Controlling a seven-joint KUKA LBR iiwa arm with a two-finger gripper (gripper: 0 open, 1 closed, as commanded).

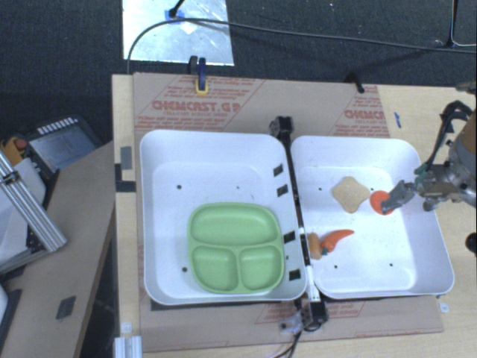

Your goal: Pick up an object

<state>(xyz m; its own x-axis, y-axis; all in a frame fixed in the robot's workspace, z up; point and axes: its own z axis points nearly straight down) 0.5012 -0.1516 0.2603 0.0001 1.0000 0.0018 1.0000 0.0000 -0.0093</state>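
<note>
— Where is the arm at this moment?

— It comes in from the right edge of the frame, at about mid-height. The gripper (pixel 390 199) hangs over the right bin (pixel 428 271), in that bin's upper right part.

— Is it grasping anything?

— A small red-orange object (pixel 380 201) sits right at the fingertips, and the dark fingers seem to close around it. So the claw looks clenched on that red-orange piece, though at this size the contact is hard to read finely.

— What else lies in that bin?

— A pale tan, roundish piece (pixel 349 193) lies just left of the red-orange object, near it, and I cannot tell whether they touch. Lower down, toward the bin's left wall, an orange carrot-shaped toy (pixel 335 238) lies at a slant, its thick end beside a small yellowish-brown bit (pixel 314 245) close to the divider between the bins.

— And the other bin?

— The left bin (pixel 160 200) holds a green divided plate (pixel 235 247) with three compartments, resting in the lower middle of that bin.

— Anything around the bins?

— They sit on a cardboard sheet (pixel 223 99) with red print, on the bench. A shiny metal plate (pixel 179 21) lies at the upper left of the frame, with a black cable (pixel 313 34) running across the top.
</note>
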